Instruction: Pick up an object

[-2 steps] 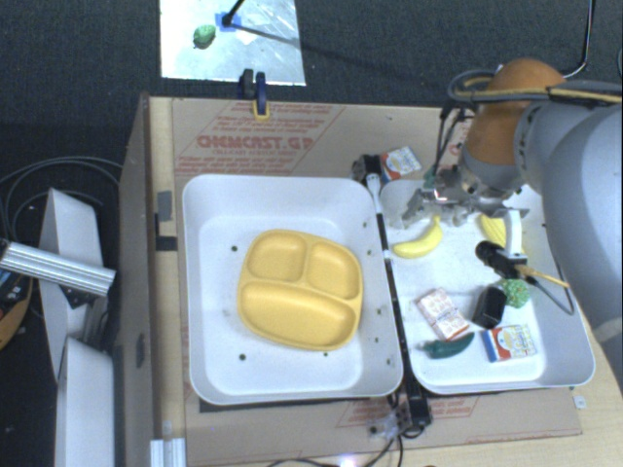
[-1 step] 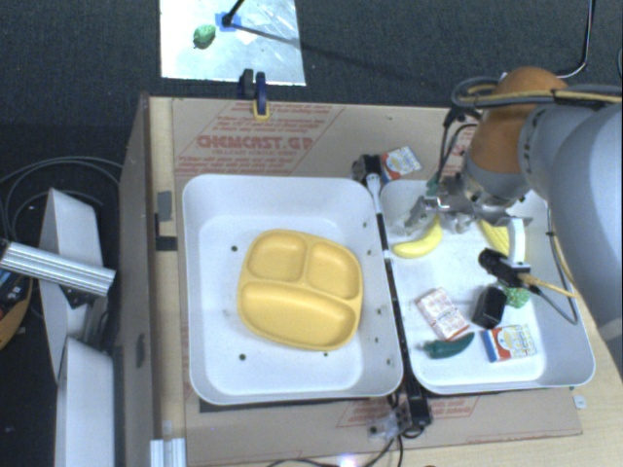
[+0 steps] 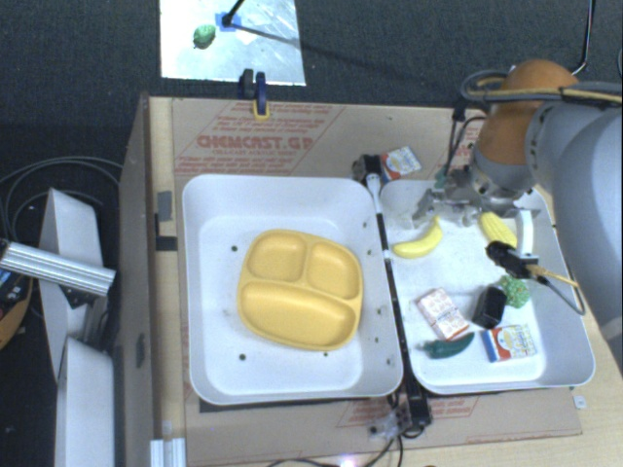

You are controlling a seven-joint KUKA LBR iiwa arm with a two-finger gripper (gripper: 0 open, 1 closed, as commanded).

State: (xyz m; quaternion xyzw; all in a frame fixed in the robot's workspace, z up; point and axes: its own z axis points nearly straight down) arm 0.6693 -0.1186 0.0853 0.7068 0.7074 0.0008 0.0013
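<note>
Camera view: the claw (image 3: 458, 195) sits low in the upper part of the right bin (image 3: 560, 358), just above the banana (image 3: 418, 243) (finger state cannot be told). An ear of corn (image 3: 497, 228) lies to its right. The left bin (image 3: 209, 290) holds a yellow divided tray (image 3: 301, 288) at centre frame.

Robotics lab, white bins (image 3: 292, 191) on cardboard-lined bench (image 3: 282, 129), loose cables (image 3: 29, 188)
</note>
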